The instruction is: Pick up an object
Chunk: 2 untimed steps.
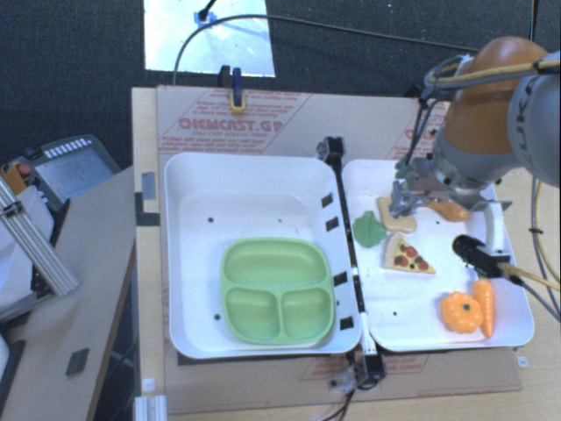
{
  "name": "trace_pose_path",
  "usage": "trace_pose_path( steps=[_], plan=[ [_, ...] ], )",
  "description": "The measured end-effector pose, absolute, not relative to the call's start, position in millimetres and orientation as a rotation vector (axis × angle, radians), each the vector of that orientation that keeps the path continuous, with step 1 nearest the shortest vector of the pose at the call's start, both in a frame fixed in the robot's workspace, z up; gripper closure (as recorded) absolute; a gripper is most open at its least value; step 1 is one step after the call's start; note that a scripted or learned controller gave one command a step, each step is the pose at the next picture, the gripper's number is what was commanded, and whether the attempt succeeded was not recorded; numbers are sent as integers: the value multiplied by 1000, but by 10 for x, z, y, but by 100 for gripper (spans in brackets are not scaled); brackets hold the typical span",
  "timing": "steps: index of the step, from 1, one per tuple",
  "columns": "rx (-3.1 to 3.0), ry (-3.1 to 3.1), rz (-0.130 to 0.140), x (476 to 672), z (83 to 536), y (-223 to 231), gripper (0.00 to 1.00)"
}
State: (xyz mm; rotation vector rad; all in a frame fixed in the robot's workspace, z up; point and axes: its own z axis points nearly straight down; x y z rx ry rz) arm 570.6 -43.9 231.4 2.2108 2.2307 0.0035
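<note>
White bins (263, 178); pale green tray (278, 291); dark green broccoli (368, 230); yellow pizza slice (407, 257), red dots; orange pumpkin (460, 313), carrot (485, 305); tan bread (396, 215); arm (500, 103) grey with orange band

Grey arm (535, 121), rounded orange band, dark cables alongside, metallic pincer (405, 202)
</note>
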Motion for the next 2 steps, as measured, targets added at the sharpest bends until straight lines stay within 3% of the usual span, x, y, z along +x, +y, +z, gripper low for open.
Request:
trace_pose_path(
  steps=[2],
  plan=[
    [2209, 2233, 5, 5798, 2286, 700, 100]
  ],
)
